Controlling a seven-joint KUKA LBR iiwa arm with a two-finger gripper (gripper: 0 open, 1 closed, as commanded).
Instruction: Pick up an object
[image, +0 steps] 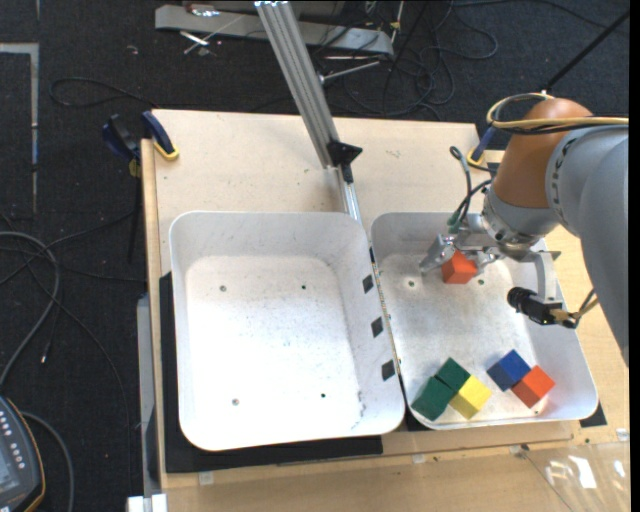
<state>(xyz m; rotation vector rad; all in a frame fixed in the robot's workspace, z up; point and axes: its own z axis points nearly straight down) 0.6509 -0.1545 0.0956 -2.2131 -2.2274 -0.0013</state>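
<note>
Over the right shallow white plastic bin (560, 345), the grey two-finger gripper (458, 262) pinches a small orange-red cube (459, 268) between its fingers, near the bin's far edge. Near the front rim sit green (441, 388), yellow (471, 397), blue (510, 368) and orange (535, 385) blocks.

The arm (590, 190) runs off the frame's right edge.
</note>
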